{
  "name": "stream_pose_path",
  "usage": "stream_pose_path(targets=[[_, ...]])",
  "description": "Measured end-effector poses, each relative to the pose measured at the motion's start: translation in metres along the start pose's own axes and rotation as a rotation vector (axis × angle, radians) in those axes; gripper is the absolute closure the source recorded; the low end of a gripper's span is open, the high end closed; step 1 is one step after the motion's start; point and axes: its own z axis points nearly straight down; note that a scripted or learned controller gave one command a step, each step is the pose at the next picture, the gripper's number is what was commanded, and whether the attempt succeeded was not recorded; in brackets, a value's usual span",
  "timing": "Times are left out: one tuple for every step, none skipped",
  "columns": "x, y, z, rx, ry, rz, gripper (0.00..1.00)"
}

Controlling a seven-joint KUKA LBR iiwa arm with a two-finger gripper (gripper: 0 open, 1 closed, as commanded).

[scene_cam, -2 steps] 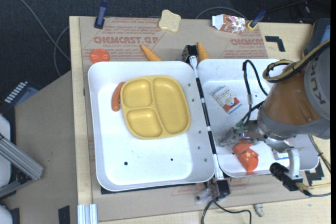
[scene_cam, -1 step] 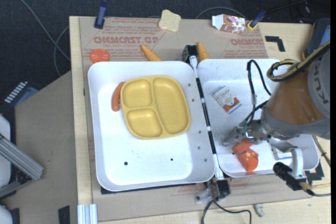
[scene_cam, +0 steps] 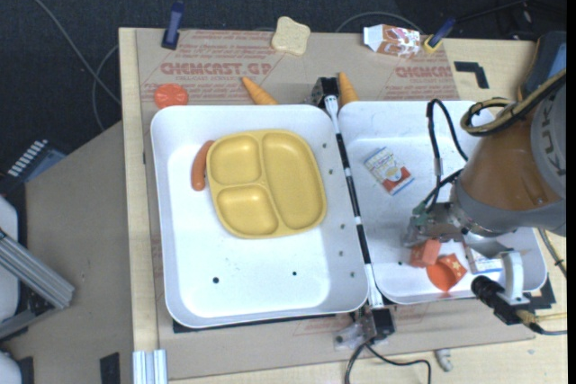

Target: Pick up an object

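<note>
camera view: arm down in the right bin, nothing lifted yet

nearest the viewer, at about five o'clock in the frame, the gripper point(scene_cam: 428, 240) sits low in the right bin point(scene_cam: 396, 193), right above a small cluster of orange-red objects point(scene_cam: 438, 265) on the bin floor. the wrist and the orange band above it cover most of the hand, so whether the jaws are apart or together cannot be told, and nothing can be seen clamped between them. judged from this, the pick is at the reach-and-grasp stage: the arm is at the object, but no lift is visible, and closing on something and raising it are left.

the orange-red objects lie touching or just beside the hand, at its five o'clock side, near the bin's near edge. a small white and red packet point(scene_cam: 389, 170) lies further back in the same bin, at about eleven o'clock from the hand and well apart from it.

across the divider, the left bin point(scene_cam: 180, 265) holds a yellow divided tray point(scene_cam: 266, 183) with a red sausage-shaped piece point(scene_cam: 198, 166) at its nine o'clock side.

furthest off, beyond the bins at twelve o'clock, a slice of toy bread point(scene_cam: 290, 35) rests on the bench.
</note>
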Motion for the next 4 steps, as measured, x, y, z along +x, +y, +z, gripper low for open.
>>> stream_pose_path(targets=[[0.064, 0.072, -0.091, -0.001, 0.001, -0.003, 1.0], [0.113, 0.126, -0.137, -0.001, 0.001, -0.004, 1.0], [0.141, 0.134, -0.132, -0.001, -0.001, -0.003, 1.0], [0.129, 0.164, -0.115, -0.001, -0.001, -0.001, 1.0]])
